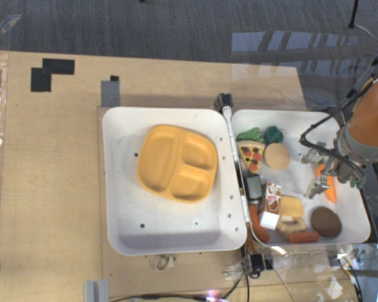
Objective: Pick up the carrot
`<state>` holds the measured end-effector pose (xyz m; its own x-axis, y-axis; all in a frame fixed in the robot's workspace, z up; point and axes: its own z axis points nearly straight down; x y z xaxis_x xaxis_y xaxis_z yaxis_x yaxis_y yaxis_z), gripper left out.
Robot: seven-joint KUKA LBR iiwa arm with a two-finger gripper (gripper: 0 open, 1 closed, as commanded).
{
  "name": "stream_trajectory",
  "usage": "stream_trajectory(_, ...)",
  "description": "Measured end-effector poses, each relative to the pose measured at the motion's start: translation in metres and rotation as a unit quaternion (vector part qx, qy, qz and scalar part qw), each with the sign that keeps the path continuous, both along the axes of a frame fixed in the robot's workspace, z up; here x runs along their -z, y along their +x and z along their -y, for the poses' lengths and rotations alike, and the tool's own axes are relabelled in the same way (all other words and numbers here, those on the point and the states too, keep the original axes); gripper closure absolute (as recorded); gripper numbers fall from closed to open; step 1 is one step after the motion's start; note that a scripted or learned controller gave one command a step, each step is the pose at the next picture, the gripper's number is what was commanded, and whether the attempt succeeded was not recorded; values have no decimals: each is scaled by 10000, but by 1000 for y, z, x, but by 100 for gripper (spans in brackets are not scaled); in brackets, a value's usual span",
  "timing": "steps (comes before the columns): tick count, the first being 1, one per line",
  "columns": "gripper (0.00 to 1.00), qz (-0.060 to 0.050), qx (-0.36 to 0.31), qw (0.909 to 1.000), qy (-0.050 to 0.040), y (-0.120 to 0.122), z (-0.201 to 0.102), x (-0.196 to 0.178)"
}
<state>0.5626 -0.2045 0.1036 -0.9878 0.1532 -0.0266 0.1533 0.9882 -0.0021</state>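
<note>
The pincer [323, 180] is hanging low over the right bin [359, 231], near its right wall, its fingers pointing down beside the carrot [328, 189]; how far apart they are standing cannot be told, nor whether they are gripping anything. The carrot is lying on the bin floor right at the fingertips, its orange body partly hidden behind them. Just below it, a dark brown patty [326, 221] is sitting, with a cheese slice [291, 206] and a sausage [302, 236] to its left. Farther left, a pizza slice [251, 155] and a tan disc [277, 156] are resting. In the left bin [123, 231], a yellow divided plate [176, 162] is lying.
</note>
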Motion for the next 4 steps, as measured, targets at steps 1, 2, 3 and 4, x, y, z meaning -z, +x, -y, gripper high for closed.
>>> stream_trajectory(1,100,66,-18,10000,-17,4,0,-14)
stream_trajectory(2,0,63,-20,10000,-15,4,0,-13)
stream_trajectory(3,0,-47,469,9989,21,12,1,14)
stream_trajectory(4,100,16,448,9990,9,16,1,-1)
